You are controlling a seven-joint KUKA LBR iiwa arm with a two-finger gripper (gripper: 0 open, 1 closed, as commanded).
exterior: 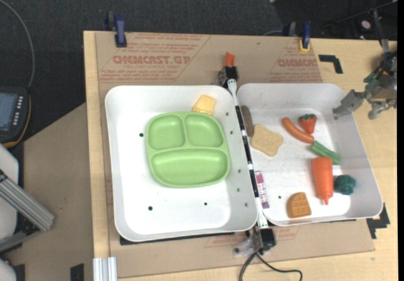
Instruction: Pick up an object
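The right bin holds several toy foods: a bread slice, a sausage, a strawberry, a green pod, a carrot, a broccoli piece and a brown waffle. My gripper hangs over the bin's far right corner, just above its rim. It is open, with nothing between its fingers. It stands right of the strawberry and apart from all the food.
The left bin carries a green divided plate and a yellow cracker beyond it. A dark brown piece lies along the right bin's left wall. Clamps sit at the bench's back edge.
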